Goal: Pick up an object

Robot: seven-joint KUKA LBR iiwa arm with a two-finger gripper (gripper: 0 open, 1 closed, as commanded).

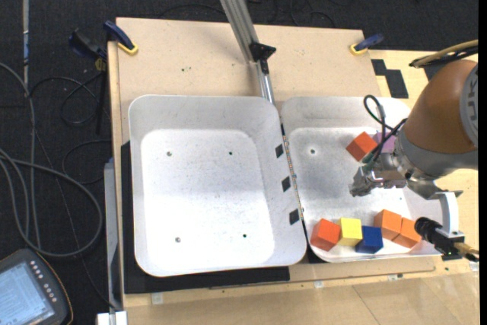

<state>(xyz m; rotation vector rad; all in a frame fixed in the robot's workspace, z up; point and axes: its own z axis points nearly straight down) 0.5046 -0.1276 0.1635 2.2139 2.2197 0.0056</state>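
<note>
Blocks near gripper (pixel 364 185): orange block (pixel 362 145) above; orange block (pixel 326 233), yellow block (pixel 351 229), blue block (pixel 370 239), orange blocks (pixel 399 227) below. Bins (pixel 198 171) were white, dark-speckled.

Speckled matt white bins (pixel 152 118) on raw fibreboard bench (pixel 190 57).

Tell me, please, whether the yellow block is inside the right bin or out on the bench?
Inside. The yellow block rests on the floor of the right bin, near its front rim, between an orange block and a blue block.
</note>
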